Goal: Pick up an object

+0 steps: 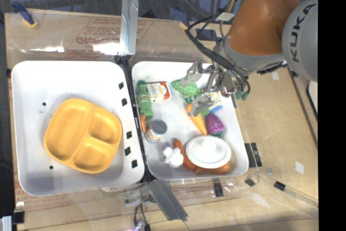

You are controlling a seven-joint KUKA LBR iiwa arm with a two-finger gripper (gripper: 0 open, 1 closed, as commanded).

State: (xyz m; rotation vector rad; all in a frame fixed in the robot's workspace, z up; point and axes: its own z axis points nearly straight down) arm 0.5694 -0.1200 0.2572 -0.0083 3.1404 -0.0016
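Note:
My gripper (pixel 205 88) hangs low over the upper right part of the right bin (pixel 162 70). It is just beside a green leafy toy (pixel 183 87) and above an orange carrot (pixel 199 122). A purple toy (pixel 215 124) lies right of the carrot. Below them sits a white bowl (pixel 208 151) on an orange piece (pixel 210 169). Along the bin's left side are a green bottle (pixel 144 101), a red and white packet (pixel 158 91), a small metal can (pixel 157 129) and a small white figure (pixel 173 156). Nothing is visibly lifted off the bin floor.
The left bin (pixel 32 78) holds a yellow divided plate (pixel 82 134). A grey strip of tape (pixel 129 27) runs up from the wall between the bins. The arm's orange band (pixel 262 21) and its cables (pixel 208 27) hang over the right bin's far corner.

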